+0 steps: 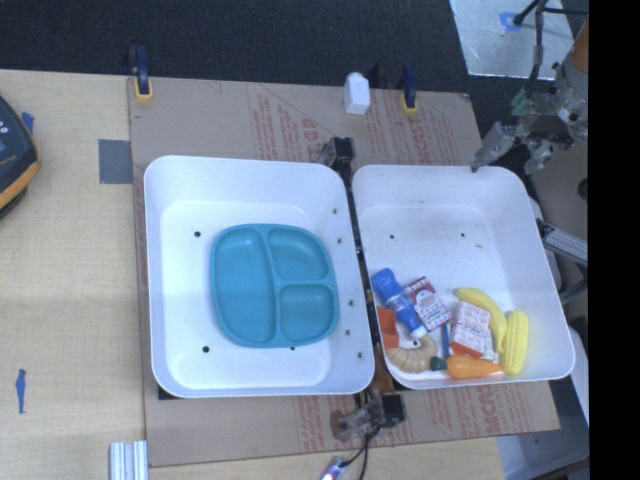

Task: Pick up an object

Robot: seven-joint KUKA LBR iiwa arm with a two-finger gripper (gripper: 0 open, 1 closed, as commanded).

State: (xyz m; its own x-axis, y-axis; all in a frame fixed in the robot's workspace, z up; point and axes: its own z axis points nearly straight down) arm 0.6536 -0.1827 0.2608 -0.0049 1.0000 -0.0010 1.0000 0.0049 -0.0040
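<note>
Lying heaped in the right bin's (455,203) near corner, the toys (445,328) wait ungrasped. Beyond its far right corner hovers the pincer (500,148), spread, pinching nothing. Approach step, I judge; next, descend over the heap.

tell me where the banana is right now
The banana lies in the right bin, near its front right corner, between the corn cob on its right and a small red-and-white packet on its left.
</note>
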